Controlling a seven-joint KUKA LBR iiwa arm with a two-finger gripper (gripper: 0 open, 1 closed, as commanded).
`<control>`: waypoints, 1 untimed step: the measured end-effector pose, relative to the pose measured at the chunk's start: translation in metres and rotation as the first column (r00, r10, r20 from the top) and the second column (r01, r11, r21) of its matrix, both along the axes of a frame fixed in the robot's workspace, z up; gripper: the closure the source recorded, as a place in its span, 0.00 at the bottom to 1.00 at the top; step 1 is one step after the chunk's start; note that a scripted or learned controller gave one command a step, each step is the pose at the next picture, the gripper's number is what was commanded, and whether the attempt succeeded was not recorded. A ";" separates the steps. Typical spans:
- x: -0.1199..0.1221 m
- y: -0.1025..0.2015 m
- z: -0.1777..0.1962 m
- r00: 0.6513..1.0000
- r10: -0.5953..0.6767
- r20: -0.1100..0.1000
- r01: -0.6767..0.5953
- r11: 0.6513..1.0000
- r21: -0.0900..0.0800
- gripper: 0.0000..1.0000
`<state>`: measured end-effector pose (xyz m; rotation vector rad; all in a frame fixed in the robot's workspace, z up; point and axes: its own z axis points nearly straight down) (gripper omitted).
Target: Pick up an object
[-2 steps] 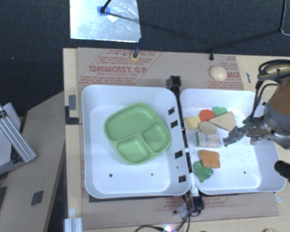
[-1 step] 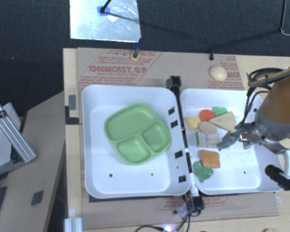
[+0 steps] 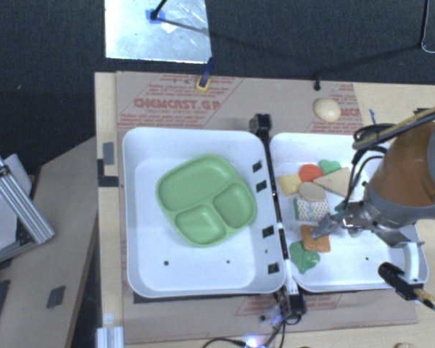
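Note:
The right bin (image 3: 348,278) holds a cluster of small objects: a red-orange piece (image 3: 309,172), a light green piece (image 3: 329,167), a yellow block (image 3: 288,184), a tan wedge (image 3: 336,183), a white-green patterned cylinder (image 3: 311,207), an orange biscuit-like piece (image 3: 317,243) and a green leafy piece (image 3: 303,256). My gripper (image 3: 325,227) reaches in from the right, its metal tip low over the orange piece, just below the cylinder. The arm's orange band (image 3: 413,169) and grey wrist (image 3: 391,212) cover the bin's right part.
The left bin (image 3: 141,194) carries a green divided plate (image 3: 206,200). A black divider with clips (image 3: 270,194) runs between the bins. A beige egg-shaped object (image 3: 327,109) lies on the cardboard behind the right bin. Cables loop near the arm.

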<state>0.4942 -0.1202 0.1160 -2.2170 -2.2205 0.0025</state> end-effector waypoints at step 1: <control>0.002 -0.001 -0.030 1.000 -0.002 0.010 0.002 1.000 -0.003 0.00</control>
